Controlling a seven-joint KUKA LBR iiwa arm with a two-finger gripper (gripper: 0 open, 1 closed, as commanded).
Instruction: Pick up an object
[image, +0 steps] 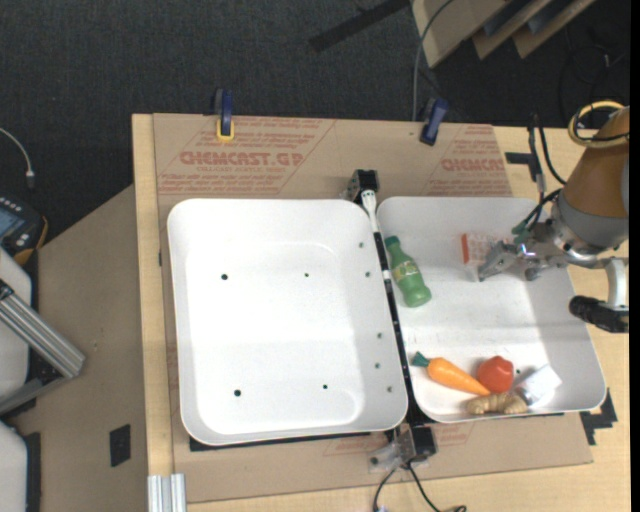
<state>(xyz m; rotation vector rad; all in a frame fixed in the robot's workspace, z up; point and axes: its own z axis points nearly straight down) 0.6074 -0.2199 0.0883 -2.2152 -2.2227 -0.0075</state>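
Arm (597, 190) enters from the right, its orange band over the right bin's (560, 330) far right side. Gripper (497, 262) sits low over the upper middle of that bin, just beside a small clear packet with a red stripe (468, 248); cannot tell from this angle whether it is wide, narrow or holding anything. Green bottle (405, 272) lies along the bin's left wall, well apart from the gripper. Carrot (452, 375), red pepper (495, 373), ginger root (497, 404) and a small white piece (540, 384) cluster at the near edge, carrot touching or nearly touching the pepper. Left bin (280, 320) alongside, on a cardboard sheet (300, 150) held by two blue clamps (223, 108)
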